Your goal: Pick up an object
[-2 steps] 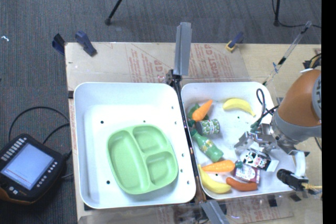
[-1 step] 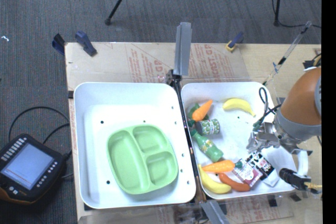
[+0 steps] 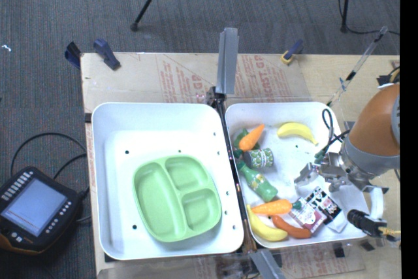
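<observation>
So your gripper [image 3: 318, 174] is hanging low over the right bin [image 3: 307, 109], near its right side, with the arm [image 3: 379, 131] coming in from the right. Can't tell how the fingers stand from this angle, it's all metal clutter down there, and nothing visibly sits between them.

The stuff to pick is all in that right bin. A banana [image 3: 295, 131] lies near the back, an orange carrot [image 3: 253, 136] is by the left wall with a small can [image 3: 262, 157] just beside it, and a green bottle [image 3: 259, 183] lies below those. Toward the front you've got another carrot [image 3: 272, 208], a second banana [image 3: 266, 227], a red pepper-looking thing [image 3: 292, 229] and a black printed packet [image 3: 318, 207] right under the gripper.

The left bin [image 3: 108, 134] holds a green divided tray [image 3: 177, 198].
</observation>
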Controlling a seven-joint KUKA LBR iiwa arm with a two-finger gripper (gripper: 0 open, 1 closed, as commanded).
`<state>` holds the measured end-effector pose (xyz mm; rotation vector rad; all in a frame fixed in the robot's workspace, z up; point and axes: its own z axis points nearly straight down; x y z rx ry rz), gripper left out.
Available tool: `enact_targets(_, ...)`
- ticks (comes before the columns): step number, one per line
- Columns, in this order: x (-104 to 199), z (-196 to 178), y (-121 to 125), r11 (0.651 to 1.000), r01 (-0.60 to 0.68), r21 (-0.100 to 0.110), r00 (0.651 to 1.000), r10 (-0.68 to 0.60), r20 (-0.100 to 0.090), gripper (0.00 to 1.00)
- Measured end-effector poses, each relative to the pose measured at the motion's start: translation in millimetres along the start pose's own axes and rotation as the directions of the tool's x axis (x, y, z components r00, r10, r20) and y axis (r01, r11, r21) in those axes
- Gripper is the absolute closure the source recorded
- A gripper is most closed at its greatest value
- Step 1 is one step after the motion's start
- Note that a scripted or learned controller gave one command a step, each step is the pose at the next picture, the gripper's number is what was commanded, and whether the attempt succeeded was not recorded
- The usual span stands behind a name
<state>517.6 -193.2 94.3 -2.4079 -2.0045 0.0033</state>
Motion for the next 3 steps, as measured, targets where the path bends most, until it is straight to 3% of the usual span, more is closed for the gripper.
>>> enact_targets(1, -12, 9, -41, 0.983, -0.181, -0.002, 0.983, 0.181, 0.0, 0.0)
enact_targets(2, -13, -2, -40, 0.982, -0.187, -0.004, 0.982, 0.187, -0.001, 1.0)
enact_targets(3, 28, -99, -39, 1.0, -0.029, -0.003, 1.0, 0.029, 0.003, 1.0)
